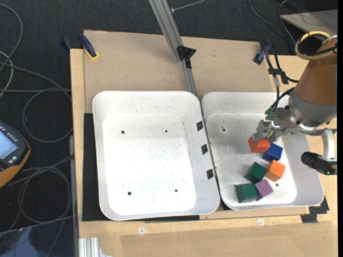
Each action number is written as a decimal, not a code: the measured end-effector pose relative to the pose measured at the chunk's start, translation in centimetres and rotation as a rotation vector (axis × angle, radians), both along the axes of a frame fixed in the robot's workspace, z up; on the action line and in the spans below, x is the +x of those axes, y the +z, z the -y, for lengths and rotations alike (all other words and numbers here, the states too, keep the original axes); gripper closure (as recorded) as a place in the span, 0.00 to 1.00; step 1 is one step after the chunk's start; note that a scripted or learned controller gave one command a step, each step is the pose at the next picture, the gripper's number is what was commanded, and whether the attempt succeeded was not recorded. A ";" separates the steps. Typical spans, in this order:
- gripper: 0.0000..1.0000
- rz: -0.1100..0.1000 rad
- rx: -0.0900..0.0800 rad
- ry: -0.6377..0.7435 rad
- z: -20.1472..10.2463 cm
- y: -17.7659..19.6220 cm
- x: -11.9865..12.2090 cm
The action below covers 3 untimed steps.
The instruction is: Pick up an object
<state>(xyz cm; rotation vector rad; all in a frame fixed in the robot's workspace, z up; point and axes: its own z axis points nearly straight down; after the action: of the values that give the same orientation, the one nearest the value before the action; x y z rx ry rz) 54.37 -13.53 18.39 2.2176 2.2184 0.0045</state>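
So the hand (pixel 264 134) is down in the right bin (pixel 230 143), right on top of an orange-red block (pixel 259 145), but I can't tell how it's set. The blue block (pixel 273 152), another orange block (pixel 276 170), two green blocks (pixel 256 171) and a purple block (pixel 263 187) sit clustered just below it.

no legible text, labels, brands, numbers, signs anywhere

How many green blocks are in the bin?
2. One green block sits mid-cluster in the right bin; the other green block lies near its front edge. The arm might hide more.
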 end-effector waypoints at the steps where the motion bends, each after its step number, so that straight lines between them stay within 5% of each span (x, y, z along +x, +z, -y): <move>1: 1.00 0.001 0.000 0.001 -0.2 4.4 0.1; 2: 1.00 -0.002 0.001 0.002 -0.2 6.9 0.2; 3: 1.00 -0.006 0.004 0.005 -4.6 6.6 0.0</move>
<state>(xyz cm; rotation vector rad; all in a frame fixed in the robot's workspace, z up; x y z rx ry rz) 54.41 -8.89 25.03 2.2172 2.2289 0.0014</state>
